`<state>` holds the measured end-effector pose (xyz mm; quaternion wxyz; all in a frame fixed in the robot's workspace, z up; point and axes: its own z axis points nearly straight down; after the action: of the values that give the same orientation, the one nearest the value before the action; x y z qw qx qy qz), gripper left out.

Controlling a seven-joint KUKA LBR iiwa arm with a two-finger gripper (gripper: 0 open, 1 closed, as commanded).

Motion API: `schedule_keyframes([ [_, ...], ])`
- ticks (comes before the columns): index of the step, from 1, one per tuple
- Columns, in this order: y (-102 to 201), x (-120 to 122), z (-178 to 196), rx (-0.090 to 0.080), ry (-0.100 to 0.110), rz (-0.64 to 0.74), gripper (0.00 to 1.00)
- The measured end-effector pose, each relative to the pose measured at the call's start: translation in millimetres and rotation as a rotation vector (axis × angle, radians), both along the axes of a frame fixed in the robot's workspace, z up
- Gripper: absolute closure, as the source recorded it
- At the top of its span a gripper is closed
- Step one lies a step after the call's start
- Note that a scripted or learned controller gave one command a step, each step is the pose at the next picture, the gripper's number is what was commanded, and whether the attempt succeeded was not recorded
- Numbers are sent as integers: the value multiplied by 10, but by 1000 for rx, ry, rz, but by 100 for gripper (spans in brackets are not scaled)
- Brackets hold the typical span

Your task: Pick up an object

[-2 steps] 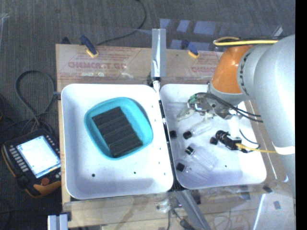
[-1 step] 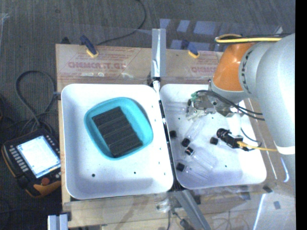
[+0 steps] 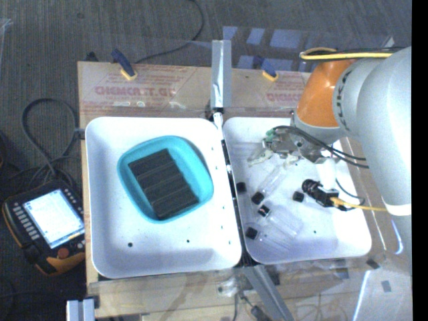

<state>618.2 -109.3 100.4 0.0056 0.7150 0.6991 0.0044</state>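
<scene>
Dark carpet [image 3: 80, 19] surrounds the surface [image 3: 154, 92], which carries two white bins. The left bin [image 3: 107, 246] holds a blue tray [image 3: 130, 172] with a ridged black block [image 3: 162, 182] lying in it. The right bin [image 3: 348, 239] is cluttered: a clear tube [image 3: 273, 177] lies at a slant near the middle, a second tube [image 3: 289, 222] lies lower down, and small black caps [image 3: 257, 197] are scattered between them and towards the bin's left wall.

The gripper [image 3: 275, 144] hangs over the upper part of the right bin, just above the clear tube. From this slanted view I cannot tell whether it is spread or pressed together, and nothing can be seen held in it.

The likeliest step is the descent onto a target, and the clear tube looks the nearest candidate. To do it well, the gripper should come down centred on the tube's middle and close across its width, not along its length. A round, smooth tube will probably roll or slip from an off-centre pinch. Keeping clear of the caps beside it would avoid knocking them into the grasp.
</scene>
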Motion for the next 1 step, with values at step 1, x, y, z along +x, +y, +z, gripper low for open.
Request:
schedule_keyframes([
  [1,2,-4,83,2,1,0,100],
])
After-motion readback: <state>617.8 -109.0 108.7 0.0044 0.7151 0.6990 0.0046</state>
